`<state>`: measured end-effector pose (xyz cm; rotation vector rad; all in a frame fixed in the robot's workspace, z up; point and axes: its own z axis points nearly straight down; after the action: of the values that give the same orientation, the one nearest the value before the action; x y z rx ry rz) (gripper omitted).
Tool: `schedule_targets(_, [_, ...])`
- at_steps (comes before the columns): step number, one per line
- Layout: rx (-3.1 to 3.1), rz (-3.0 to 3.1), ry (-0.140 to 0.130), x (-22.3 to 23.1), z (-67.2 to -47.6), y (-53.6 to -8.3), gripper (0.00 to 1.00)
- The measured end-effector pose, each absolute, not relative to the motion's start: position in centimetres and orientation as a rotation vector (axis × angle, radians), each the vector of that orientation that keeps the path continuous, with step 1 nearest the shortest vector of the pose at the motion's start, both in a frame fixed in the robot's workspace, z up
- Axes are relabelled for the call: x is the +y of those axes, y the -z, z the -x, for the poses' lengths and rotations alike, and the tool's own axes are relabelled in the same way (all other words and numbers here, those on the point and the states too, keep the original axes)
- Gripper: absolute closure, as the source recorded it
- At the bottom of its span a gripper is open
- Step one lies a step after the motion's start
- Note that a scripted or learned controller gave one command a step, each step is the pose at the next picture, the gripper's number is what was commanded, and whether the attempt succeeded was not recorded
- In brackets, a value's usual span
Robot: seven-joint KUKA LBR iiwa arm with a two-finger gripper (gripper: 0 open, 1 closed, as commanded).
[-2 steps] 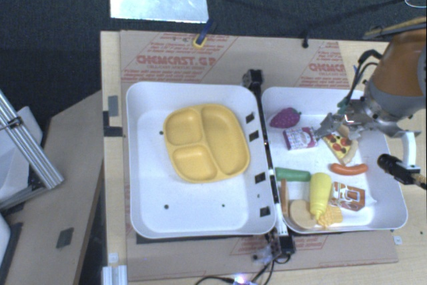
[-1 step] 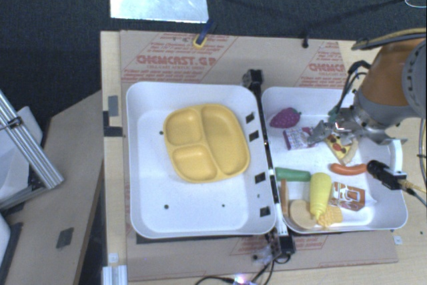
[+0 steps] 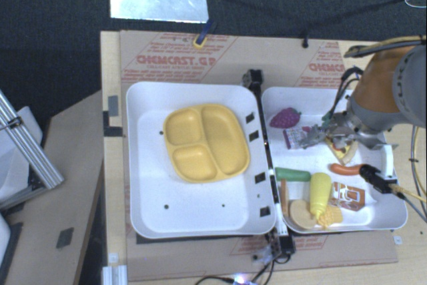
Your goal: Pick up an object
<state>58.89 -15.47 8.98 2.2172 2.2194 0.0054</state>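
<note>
since the gripper [image 3: 313, 137] state can't be told, it hovers by a packet [image 3: 293, 137]; packet looks light, thin, slippery, so pinch an edge.

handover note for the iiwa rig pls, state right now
Gripper: low over the right bin, near its upper middle; open or shut cannot be told, nothing seen between its fingers.
Right bin holds the toy food: purple berry piece, hot dog, green piece, yellow corn, small printed carton, tan disc.
Left bin: yellow divided plate.
Done: arm is down among the items. Left: confirm a grasp and lift one object.
</note>
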Motion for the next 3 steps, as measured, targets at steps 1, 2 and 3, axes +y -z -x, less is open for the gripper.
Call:
schedule_targets(1, [2.210,-2.208,-0.017,-15.6,-59.2,-10.4,1.00])
schedule_targets(2, [2.221,-2.214,-0.005,-16.1,-59.1,-16.7,1.00])
schedule_targets(3, [2.221,-2.212,-0.006,-16.2,-59.3,-22.1,1.00])
